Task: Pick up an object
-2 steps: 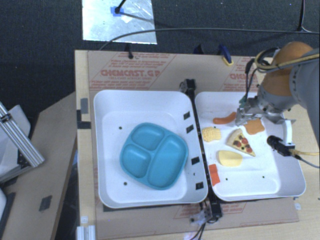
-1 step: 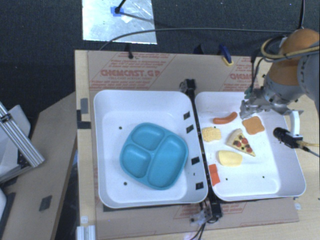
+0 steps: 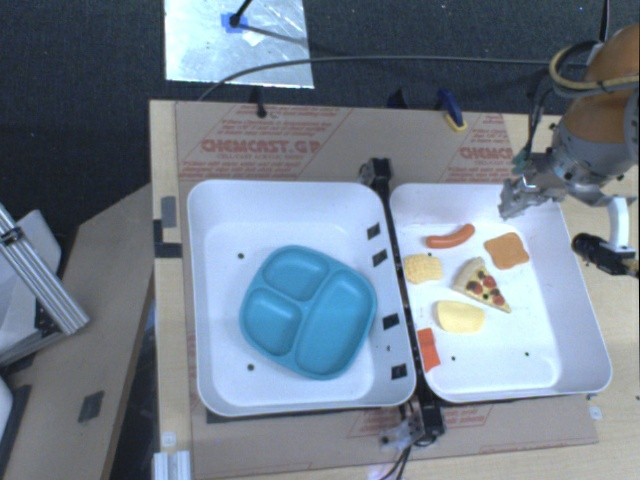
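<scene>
From my console I see the arm (image 3: 600,108) coming in at the upper right, its orange band above the wrist, and the gripper (image 3: 518,200) hanging over the far right corner of the right bin (image 3: 570,368), just at its rim. I cannot tell how the jaws stand; they are small and dark against the bin's edge, and I see nothing between them. The toy foods all lie loose on the floor of the right bin. Nearest the gripper is a red sausage (image 3: 450,236), lying aslant a little way to its left and toward me. Just right of it is an orange-brown toast slice (image 3: 507,251), flat on the floor. Below that sits a pizza slice (image 3: 482,286), its point toward the lower right, close to the toast but apart from it. To the left of the pizza is a yellow corn piece (image 3: 423,268), near the divider between the bins. Nearer the front lies a pale yellow cheese wedge (image 3: 459,316), just below the pizza, and at the left wall of this bin a small orange-red block (image 3: 427,349) sits upright along the edge. The left bin (image 3: 215,268) carries a blue divided plate (image 3: 307,311) with three compartments, set slightly askew near its middle. Both bins rest on a cardboard sheet (image 3: 260,133) on the bench (image 3: 110,268).
</scene>
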